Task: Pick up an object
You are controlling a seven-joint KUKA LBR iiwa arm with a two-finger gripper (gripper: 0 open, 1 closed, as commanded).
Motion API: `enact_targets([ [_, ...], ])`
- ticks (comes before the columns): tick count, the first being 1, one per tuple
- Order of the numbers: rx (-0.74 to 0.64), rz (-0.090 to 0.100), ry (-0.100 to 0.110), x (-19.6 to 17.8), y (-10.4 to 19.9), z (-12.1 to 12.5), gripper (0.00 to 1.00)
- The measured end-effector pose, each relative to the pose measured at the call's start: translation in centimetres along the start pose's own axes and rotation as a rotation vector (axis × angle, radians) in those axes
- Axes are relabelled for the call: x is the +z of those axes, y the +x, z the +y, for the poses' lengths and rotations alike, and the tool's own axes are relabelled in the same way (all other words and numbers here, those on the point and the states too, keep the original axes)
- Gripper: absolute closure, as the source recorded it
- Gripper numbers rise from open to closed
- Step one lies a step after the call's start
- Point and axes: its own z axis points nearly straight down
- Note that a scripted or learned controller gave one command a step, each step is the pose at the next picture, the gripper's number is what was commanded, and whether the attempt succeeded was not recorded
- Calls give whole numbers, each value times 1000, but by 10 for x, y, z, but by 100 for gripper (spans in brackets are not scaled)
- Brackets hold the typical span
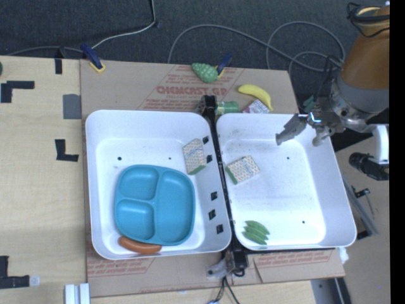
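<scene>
Here, the two white bins sit side by side: the left bin point(101, 170) and the right bin point(329, 195). The grey arm point(367, 62) enters from the right, above the right bin's far corner. In the left bin lies a blue divided plate point(154, 204), with an orange sausage point(139, 246) touching its near edge. The gripper point(304, 130) hangs over the right bin with fingers spread apart, holding nothing. Below it lie a patterned sponge point(243, 168) and green pea pods point(256, 232).
</scene>
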Motion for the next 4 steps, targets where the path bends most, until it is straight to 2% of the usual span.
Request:
enact_targets([
  [1, 0, 0, 2, 174, 17, 46, 0],
  [2, 0, -2, -5, 195, 34, 42, 0],
  [3, 0, 0, -2, 170, 31, 101, 0],
  [4, 0, -1, -3, 195, 34, 59, 0],
])
